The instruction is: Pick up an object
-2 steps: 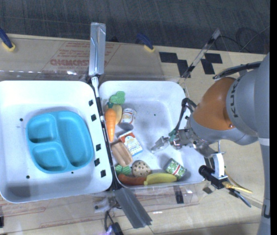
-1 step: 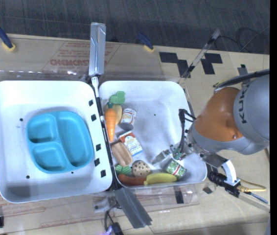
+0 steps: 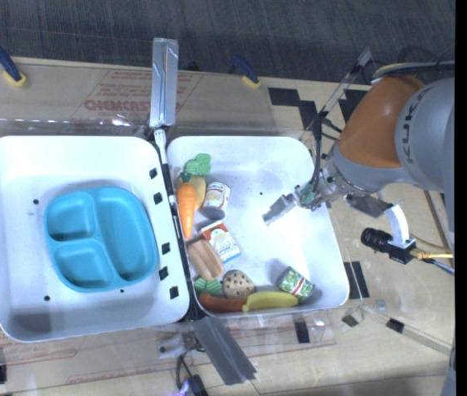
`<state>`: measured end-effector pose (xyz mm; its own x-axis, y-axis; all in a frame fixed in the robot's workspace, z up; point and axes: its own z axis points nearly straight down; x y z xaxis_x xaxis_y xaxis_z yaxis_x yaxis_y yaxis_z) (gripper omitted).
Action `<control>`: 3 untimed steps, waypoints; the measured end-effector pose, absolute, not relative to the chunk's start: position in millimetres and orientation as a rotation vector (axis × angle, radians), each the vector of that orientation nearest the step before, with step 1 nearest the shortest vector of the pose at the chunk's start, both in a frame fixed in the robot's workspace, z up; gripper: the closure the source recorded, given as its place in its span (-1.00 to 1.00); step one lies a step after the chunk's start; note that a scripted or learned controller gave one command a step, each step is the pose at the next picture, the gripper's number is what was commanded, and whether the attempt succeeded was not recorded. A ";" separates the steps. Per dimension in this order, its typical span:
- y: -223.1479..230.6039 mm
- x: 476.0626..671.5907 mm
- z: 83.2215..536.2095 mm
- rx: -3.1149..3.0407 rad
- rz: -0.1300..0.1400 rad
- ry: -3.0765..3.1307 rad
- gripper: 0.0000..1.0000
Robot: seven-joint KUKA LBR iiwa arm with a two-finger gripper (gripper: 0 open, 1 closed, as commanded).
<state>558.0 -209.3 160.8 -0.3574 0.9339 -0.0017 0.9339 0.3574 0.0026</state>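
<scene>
The right bin (image 3: 299, 159) holds several toy foods along its left and front sides: a carrot (image 3: 186, 207), a small can (image 3: 216, 196), a juice carton (image 3: 221, 242), a hot dog (image 3: 205, 260), a cookie (image 3: 237, 284), a banana (image 3: 270, 300) and a green-labelled can (image 3: 296, 284). My gripper (image 3: 280, 209) hangs over the right middle of this bin, above bare white floor, well apart from the toys. Nothing shows between its fingers.
The left bin (image 3: 11, 172) carries a blue divided plate (image 3: 100, 238). A metal divider post (image 3: 163, 81) stands at the back between the bins. The arm's orange band (image 3: 378, 126) and cables sit over the right bin's right rim.
</scene>
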 end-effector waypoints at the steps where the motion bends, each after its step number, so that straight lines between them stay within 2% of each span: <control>1: -209.4 505.3 92.7 1.778 0.001 2.591 -1.00; 2: -208.1 657.6 131.8 1.661 0.004 2.662 -1.00; 3: -162.8 657.4 92.7 1.948 -0.001 2.466 -1.00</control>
<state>657.4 -162.8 92.7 -0.2315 0.9728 0.0009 0.9728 0.2315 -0.0012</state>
